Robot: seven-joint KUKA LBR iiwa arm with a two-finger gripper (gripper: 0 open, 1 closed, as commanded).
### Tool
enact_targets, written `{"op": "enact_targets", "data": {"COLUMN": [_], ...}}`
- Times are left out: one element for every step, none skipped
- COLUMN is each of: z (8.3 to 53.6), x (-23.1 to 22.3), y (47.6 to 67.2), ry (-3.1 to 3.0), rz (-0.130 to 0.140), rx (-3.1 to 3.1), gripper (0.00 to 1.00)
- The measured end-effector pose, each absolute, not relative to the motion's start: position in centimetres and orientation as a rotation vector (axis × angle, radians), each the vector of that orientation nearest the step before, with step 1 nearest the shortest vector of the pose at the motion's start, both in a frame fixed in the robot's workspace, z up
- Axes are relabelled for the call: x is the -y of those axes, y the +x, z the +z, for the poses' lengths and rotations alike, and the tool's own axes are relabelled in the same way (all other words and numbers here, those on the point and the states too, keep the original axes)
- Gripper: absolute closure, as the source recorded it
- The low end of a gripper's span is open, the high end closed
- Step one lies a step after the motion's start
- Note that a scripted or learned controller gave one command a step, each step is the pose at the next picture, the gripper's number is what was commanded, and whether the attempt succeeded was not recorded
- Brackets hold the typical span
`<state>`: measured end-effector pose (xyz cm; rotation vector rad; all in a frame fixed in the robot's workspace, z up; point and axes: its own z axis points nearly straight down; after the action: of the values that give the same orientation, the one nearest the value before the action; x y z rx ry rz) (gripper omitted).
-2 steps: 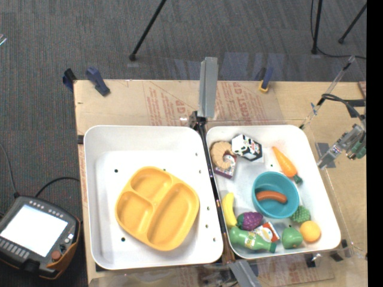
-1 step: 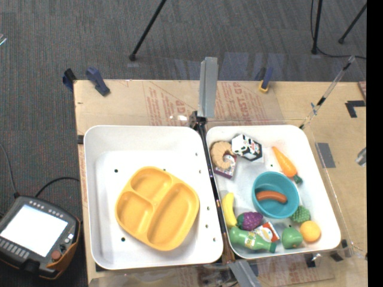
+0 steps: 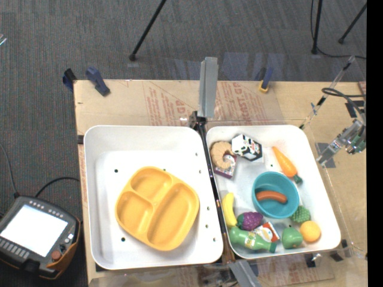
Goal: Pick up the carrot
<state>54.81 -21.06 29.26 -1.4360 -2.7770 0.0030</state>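
— Orange and tapered, the carrot lies in the right bin, near its far right side, with its green end pointing toward the right wall. Do you see it?

— Yes. It sits just beside the upper right rim of the teal bowl, and nothing is gripping it.

— What is in the bowl?

— A sausage, lying across the middle.

— And around that?

— To the left of the carrot, a black-and-white carton and a doughnut near the far wall. Along the near side, a banana, purple grapes, a green bottle, a green pepper, an orange fruit and a small broccoli crowded together.

— The left bin?

— It holds a yellow divided plate, tilted a little against the bin's lines.

— Where is the gripper?

— Outside the right bin, off its right edge, over the cardboard-covered surface. It is well apart from the carrot. At this size I cannot tell how its fingers stand.

— Anything else?

— A handheld controller with a lit screen rests on the floor at lower left.
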Motion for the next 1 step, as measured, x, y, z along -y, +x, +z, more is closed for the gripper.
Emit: {"op": "enact_targets", "data": {"z": [39.14], "x": [21.37], "y": [50.96], "ry": [-1.502], "rz": [-0.002], "rx": [2.771], "gripper": [1.0]}}
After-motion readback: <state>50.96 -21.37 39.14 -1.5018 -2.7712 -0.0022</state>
